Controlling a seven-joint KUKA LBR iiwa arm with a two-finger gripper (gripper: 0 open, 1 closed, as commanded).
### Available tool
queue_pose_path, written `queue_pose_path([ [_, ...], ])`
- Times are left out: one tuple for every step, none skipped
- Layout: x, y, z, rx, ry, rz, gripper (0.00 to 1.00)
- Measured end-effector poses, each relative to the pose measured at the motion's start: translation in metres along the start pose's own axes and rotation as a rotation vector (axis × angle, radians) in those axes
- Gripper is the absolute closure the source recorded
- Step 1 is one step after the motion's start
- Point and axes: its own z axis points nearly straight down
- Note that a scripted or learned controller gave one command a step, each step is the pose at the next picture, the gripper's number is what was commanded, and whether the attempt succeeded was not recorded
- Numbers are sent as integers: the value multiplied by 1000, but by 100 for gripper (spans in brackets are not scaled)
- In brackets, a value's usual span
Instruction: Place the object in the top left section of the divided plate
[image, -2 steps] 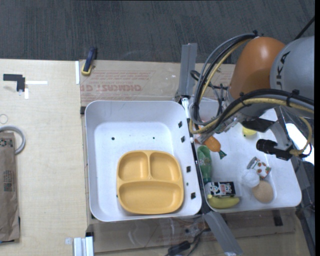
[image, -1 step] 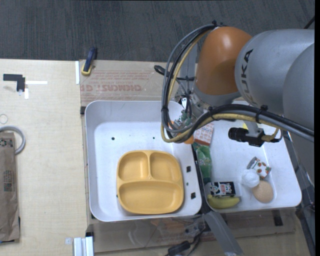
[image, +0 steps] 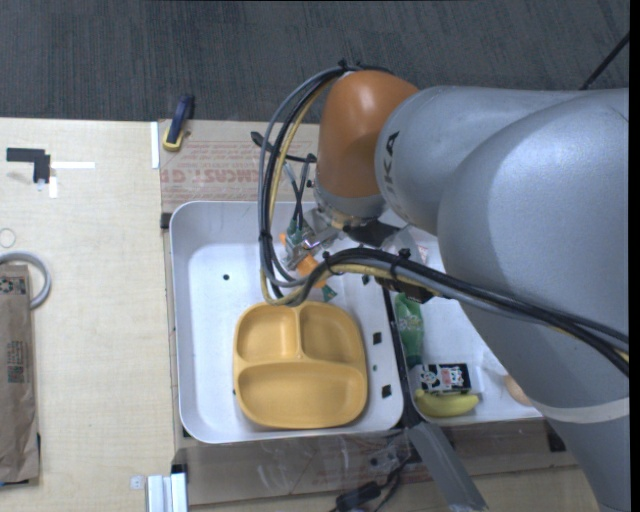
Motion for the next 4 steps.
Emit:
queue_pose_path([
  [92,24,17,-9,0,119,100],
  [54,-24,-26,3,0,212,100],
  [109,-3,8,-31,1,414,100],
  [142,-56,6,-34,-1,99,100],
])
